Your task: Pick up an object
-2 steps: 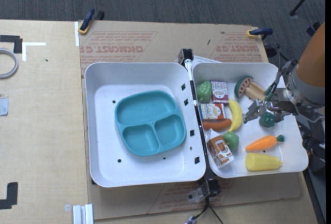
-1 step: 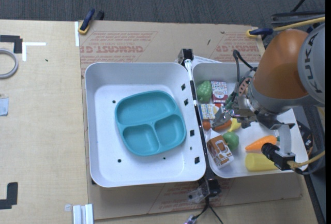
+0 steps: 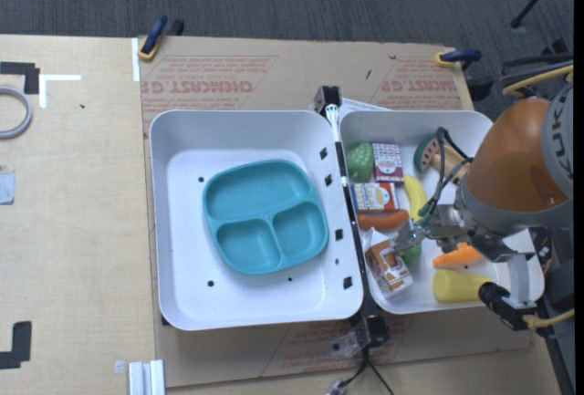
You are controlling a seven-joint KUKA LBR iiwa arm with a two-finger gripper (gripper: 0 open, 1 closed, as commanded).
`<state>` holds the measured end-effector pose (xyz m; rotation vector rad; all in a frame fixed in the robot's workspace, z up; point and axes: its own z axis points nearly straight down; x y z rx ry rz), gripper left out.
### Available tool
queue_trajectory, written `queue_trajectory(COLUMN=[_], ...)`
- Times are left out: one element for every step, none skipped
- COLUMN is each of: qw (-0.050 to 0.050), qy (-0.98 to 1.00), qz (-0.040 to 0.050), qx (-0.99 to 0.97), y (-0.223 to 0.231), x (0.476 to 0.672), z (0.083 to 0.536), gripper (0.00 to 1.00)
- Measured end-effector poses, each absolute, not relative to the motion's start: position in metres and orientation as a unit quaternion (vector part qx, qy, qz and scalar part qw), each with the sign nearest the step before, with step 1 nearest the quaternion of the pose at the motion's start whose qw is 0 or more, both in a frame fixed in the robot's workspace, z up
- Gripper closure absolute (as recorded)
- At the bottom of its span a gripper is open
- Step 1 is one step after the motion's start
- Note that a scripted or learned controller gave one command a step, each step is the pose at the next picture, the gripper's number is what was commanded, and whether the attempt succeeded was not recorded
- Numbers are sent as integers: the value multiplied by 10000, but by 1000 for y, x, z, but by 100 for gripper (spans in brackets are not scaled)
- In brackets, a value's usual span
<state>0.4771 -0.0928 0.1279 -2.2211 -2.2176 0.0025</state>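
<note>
My bench [image 3: 73, 229] is carrying a cardboard sheet [image 3: 274, 74], and two white bins are sitting side by side on that sheet: the left bin [image 3: 178, 229] and the right bin [image 3: 411, 121] (their inner rims are touching). Two clamps, one [image 3: 153, 36] at the sheet's far left corner, another [image 3: 456, 57] at its far right, are gripping its edge.

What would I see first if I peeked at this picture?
Probably the big turquoise divided plate, alone in the left white bin. Next, the pile of bright toy food in the right white bin: a green piece, a yellow banana and little boxes. Then the robot arm's orange band, big at the right, with the gripper down among the food.
</note>
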Motion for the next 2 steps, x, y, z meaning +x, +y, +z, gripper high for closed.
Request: queue_trajectory(qw=[17,3], qy=[-7055,-7071], qz=[9,6], qx=[-7087,-7071], y=[-93,-57], x=[478,478], z=[137,219], gripper=[100,100])
